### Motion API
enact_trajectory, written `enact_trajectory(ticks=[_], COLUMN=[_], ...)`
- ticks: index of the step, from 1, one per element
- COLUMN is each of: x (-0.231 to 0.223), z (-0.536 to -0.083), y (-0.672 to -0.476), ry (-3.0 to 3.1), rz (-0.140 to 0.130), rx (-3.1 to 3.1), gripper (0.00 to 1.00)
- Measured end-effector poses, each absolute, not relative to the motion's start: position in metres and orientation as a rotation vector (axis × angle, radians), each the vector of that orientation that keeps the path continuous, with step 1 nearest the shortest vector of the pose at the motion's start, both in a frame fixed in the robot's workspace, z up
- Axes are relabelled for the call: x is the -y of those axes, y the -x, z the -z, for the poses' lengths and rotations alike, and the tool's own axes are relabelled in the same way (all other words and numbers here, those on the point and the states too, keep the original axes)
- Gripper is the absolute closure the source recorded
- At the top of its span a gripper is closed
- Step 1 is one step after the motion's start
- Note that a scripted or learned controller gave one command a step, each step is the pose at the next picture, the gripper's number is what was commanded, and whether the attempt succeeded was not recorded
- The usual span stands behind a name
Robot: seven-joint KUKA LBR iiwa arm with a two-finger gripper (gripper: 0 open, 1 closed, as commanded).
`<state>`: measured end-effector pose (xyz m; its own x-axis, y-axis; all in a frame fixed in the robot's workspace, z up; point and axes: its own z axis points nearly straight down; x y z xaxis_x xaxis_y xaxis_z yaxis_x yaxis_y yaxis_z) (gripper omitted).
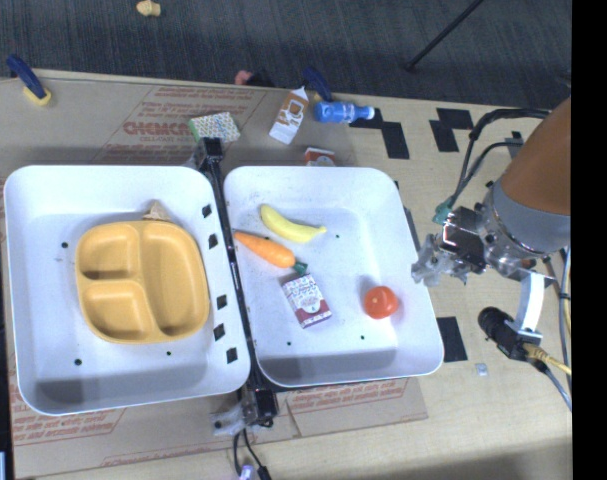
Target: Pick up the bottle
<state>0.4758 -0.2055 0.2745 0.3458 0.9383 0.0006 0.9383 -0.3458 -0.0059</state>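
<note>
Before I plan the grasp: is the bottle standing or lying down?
Lying down: the blue bottle rests on its side on the bench, behind the right bin.

Right bin [383, 183] holds banana [291, 226], carrot [265, 250], carton [305, 300], tomato [380, 302]; left bin [28, 193] holds a yellow tray [141, 280].

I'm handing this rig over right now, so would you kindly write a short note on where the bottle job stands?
Claw: outside the right white bin's right rim, above the bench, holding nothing that I can see.
Small blue plastic bottle: lying on its side on the cardboard behind the right bin, beside a small white carton.
Done: nothing yet; the bottle is untouched.
Left: reach over to the bottle, grasp and lift it.
</note>
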Motion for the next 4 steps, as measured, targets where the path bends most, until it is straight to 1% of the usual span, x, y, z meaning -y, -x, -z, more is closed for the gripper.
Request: enact_trajectory(ticks=[1, 2, 4], x=[0.201, 0.199, 0.211], z=[-0.255, -0.24, -0.227], y=[-0.476, -0.476, -0.476], ry=[2.649, 2.907, 3.12], rz=[-0.004, -0.006, -0.006], rx=[1.681, 1.175, 0.326], gripper=[1.0, 1.0, 1.0])
